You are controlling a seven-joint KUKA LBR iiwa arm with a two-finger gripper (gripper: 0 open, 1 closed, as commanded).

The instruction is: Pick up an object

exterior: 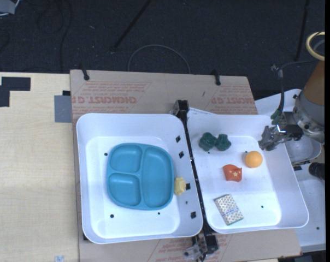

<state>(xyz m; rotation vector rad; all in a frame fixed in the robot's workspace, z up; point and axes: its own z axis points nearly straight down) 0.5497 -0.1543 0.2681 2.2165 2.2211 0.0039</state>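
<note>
The right bin (274, 201) holds a dark green lumpy toy (214, 142) at its back, an orange ball (253, 159) at the right, a small red object (233, 172) in the middle and a patterned packet (228, 209) near the front. My gripper (269, 139) hovers at the bin's back right rim, just above and right of the orange ball. Nothing is seen between its fingers. In the left bin (94, 130) lies a blue divided plate (140, 175), with a small yellow object (180, 186) by its right edge.
A black divider (190, 168) runs between the two bins. Both bins rest on a cardboard sheet (154, 94). A pale wooden bench top (28, 173) spreads to the left. The arm's orange band (317, 83) stands at the far right.
</note>
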